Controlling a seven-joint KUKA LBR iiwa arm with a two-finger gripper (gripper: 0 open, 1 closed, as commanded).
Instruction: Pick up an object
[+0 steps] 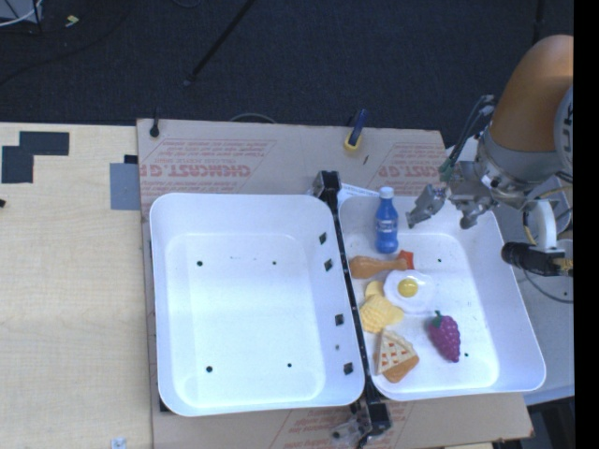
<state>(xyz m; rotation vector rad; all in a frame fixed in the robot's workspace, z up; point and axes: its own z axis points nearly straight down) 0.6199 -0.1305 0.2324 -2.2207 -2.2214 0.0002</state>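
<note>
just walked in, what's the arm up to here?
The KUKA arm reaches in from the right, and its hand hovers over the top edge of the right bin, holding nothing. The toys all lie in that bin: a blue bottle, a drumstick, a fried egg, grapes and a waffle slice. No pick has been made yet.

A blue bottle (387, 221) stands upright in the right bin (510, 344). Below it lie a drumstick (378, 266), fried egg (408, 288), corn (378, 314), waffle slice (395, 354) and purple grapes (445, 336).
</note>
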